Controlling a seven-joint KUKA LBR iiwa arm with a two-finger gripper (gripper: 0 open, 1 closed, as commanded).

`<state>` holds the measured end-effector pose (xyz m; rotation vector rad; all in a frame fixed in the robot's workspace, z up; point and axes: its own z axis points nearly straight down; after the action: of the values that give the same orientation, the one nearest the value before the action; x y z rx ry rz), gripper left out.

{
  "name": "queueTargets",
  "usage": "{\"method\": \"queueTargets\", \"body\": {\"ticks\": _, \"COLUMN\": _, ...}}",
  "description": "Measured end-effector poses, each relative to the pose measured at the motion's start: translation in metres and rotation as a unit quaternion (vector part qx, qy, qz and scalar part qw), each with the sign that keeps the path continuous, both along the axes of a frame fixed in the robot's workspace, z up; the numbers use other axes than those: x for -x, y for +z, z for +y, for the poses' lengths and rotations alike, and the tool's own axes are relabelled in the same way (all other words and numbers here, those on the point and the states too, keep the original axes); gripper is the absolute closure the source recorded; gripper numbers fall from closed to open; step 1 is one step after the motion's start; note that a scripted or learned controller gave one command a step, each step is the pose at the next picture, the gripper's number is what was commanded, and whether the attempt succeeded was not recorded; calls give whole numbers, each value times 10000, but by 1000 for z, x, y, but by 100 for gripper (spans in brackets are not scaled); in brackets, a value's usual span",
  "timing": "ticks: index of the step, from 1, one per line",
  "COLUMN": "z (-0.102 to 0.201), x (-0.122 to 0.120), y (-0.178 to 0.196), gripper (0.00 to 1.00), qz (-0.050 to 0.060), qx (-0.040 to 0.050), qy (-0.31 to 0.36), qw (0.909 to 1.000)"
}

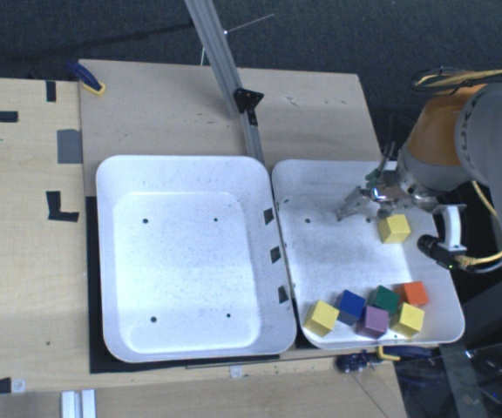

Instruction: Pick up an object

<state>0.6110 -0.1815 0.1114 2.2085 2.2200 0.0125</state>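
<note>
My gripper [362, 210] hangs over the upper part of the right bin [321, 259], reaching in from the right, and it is open. One finger [345, 211] points left and down, with nothing between it and the other. A yellow cube [395, 228] lies on the bin floor just right of and below the gripper, beside it rather than inside the jaws. Along the bin's front edge sits a cluster of cubes: yellow [322, 317], blue [350, 306], purple [376, 320], green [384, 300], orange [415, 293] and another yellow [410, 320].
The left bin [181, 338] lies beside the right one. A grey metal bar [220, 50] slants down from the top to the gap between the bins. Black and yellow cables [460, 255] hang at the arm's right.
</note>
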Motion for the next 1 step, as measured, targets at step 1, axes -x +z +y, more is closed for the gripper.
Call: {"method": "queueTargets", "body": {"ticks": 1, "z": 2, "x": -3, "y": -17, "gripper": 0, "qz": 23, "qx": -1, "qy": -2, "qw": 10000}}
